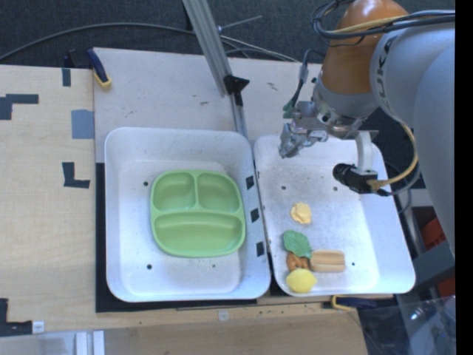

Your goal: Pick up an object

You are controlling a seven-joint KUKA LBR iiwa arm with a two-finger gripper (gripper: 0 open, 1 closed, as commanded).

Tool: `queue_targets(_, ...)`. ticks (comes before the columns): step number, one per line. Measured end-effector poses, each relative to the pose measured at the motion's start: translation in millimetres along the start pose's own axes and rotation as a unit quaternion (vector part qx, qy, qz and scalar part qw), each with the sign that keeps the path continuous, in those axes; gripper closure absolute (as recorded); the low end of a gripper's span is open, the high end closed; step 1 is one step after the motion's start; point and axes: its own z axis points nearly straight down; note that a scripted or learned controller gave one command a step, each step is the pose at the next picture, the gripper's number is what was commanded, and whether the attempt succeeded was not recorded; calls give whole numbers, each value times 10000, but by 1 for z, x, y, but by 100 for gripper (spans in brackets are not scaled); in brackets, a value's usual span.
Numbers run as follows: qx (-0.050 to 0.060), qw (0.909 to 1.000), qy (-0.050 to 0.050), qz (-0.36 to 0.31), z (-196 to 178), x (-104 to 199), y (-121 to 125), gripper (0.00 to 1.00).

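While the pincer (pixel 290 148) hovers, toy food (pixel 301 213) lies seemingly well below.

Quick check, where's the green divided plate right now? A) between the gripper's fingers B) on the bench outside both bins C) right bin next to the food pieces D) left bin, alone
D: the green divided plate lies flat in the left bin, while the small food pieces sit in the right bin and the gripper hangs over that bin's far edge.
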Motion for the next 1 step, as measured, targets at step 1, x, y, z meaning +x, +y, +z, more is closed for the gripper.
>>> queue_targets(1,-8,10000,0,-4,7,63,11,100)
